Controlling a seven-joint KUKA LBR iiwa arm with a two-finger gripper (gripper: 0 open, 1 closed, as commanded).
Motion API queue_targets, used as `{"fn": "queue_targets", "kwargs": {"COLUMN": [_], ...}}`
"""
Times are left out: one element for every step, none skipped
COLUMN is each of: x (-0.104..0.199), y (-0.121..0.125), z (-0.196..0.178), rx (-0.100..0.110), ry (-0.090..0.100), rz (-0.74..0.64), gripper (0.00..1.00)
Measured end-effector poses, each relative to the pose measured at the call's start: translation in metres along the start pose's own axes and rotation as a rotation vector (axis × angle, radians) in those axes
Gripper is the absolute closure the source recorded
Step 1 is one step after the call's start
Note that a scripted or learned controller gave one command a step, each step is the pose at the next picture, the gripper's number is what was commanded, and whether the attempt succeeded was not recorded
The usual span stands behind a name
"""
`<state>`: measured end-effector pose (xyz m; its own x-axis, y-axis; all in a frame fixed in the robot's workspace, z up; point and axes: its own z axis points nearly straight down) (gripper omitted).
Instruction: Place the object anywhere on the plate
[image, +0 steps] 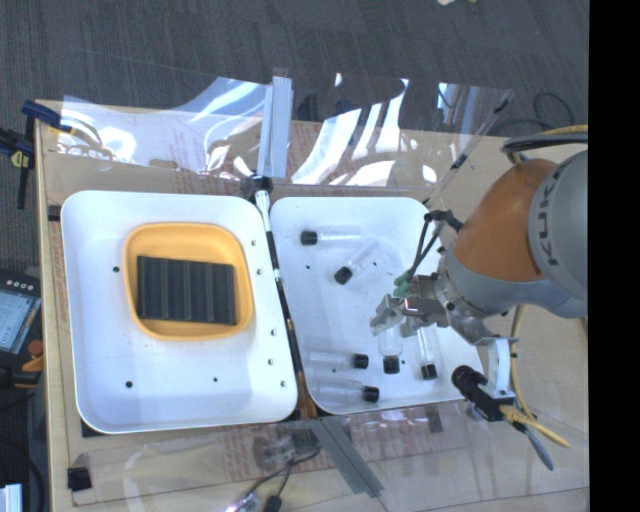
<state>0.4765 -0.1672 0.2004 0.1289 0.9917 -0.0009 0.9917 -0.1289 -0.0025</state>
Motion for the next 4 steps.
{"fn": "queue_targets", "kwargs": {"x": [0.019,0.033,0.071,0.105], "y": [-0.002,0.062,0.103,0.109], "z": [-0.030,-0.026,-0.004,0.000], "rx": [-0.001,-0.001,-0.002,-0.005], "ry": [0.001,0.000,0.000,-0.001], "rz": [-0.107,-0.381,-0.653,-0.736], "gripper": [1.00,1.00,1.00,1.00]}}
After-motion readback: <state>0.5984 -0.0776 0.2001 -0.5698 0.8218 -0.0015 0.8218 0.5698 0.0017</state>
